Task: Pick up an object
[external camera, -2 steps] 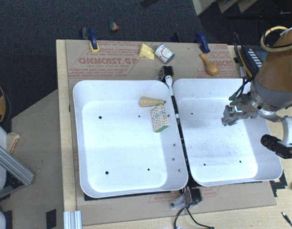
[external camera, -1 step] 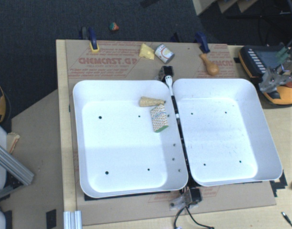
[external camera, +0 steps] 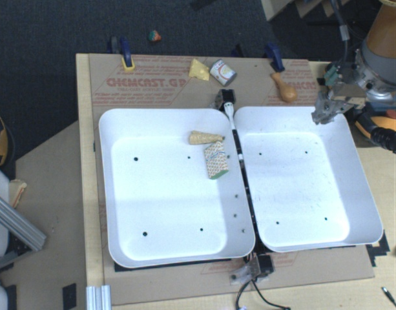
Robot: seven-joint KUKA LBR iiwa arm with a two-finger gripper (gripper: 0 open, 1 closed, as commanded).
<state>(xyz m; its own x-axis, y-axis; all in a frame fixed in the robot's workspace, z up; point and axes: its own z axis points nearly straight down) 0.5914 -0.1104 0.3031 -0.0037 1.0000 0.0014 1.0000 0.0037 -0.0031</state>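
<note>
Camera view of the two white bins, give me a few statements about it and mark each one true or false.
1. The tan cone-shaped object lies in the left white bin. True.
2. The patterned green-and-white packet lies in the right white bin. False: it lies in the left bin, just below the cone.
3. The gripper is at the right bin's far rim. True.
4. The gripper holds the packet. False: the packet lies in the left bin, apart from it.
</note>
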